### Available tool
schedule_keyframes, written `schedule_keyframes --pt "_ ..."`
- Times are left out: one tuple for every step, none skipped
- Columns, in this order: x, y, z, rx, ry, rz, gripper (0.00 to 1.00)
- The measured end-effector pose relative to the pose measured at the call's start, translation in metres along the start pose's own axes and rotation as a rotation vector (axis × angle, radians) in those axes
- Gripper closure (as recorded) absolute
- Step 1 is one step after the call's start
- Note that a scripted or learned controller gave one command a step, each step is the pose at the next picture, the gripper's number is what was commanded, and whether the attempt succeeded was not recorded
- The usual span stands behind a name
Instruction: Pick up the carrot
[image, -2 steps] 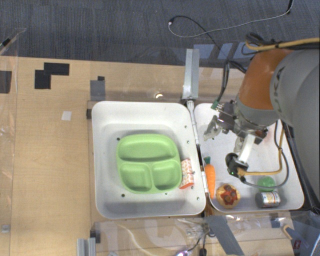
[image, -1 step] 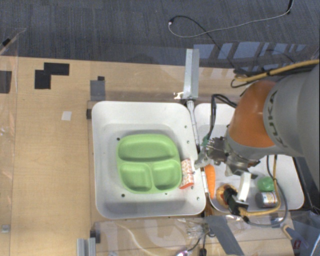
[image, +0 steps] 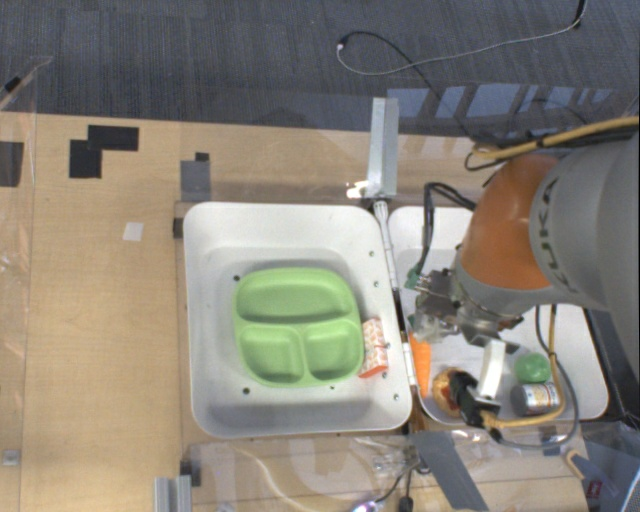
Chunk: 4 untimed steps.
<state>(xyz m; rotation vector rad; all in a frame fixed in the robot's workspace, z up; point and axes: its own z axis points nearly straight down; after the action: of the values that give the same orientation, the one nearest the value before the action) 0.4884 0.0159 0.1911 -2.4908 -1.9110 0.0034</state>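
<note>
Crowding is the chief hazard here. The slim orange carrot (image: 420, 362) lies lengthwise in the right-hand shallow white plastic bin (image: 596, 400). It sits tight against that bin's left wall, just beside the place where the two bins meet. With so little room on the wall side, a descending pincer (image: 438, 320) would likely strike the rim before it straddles the carrot. It might then stall, or skid the carrot along the wall.

A dark rounded object with orange and yellow patches (image: 456, 388) sits just beside the carrot's lower end, so a low grasp could catch that instead, or take both. The carrot's smooth taper could also let it slip from a closing grip taken near the tip. A round green object (image: 533, 367) and a small metal can (image: 538, 398) lie farther right, well apart from the carrot, and seem little threat.

The grey arm with its orange band (image: 505, 235) reaches in from the right and bends down over the right bin, its wrist aimed toward the left wall. The pincer hangs near the carrot's upper end, slightly to its right. I cannot tell whether it touches the carrot, nor whether the pincer is apart or together. The left white bin (image: 200, 300) holds a green divided plastic plate (image: 297, 325) and a small orange-and-white packet (image: 372, 348).
</note>
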Motion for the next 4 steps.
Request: schedule_keyframes --pt "0.001 0.001 -0.009 0.001 0.0 -0.005 1.0" --pt "-0.059 0.014 0.009 -0.001 0.0 0.106 1.0" --pt "-0.056 0.014 0.007 -0.002 0.0 -0.185 1.0" --pt "-0.105 0.031 0.101 -0.012 0.004 -0.062 1.0"
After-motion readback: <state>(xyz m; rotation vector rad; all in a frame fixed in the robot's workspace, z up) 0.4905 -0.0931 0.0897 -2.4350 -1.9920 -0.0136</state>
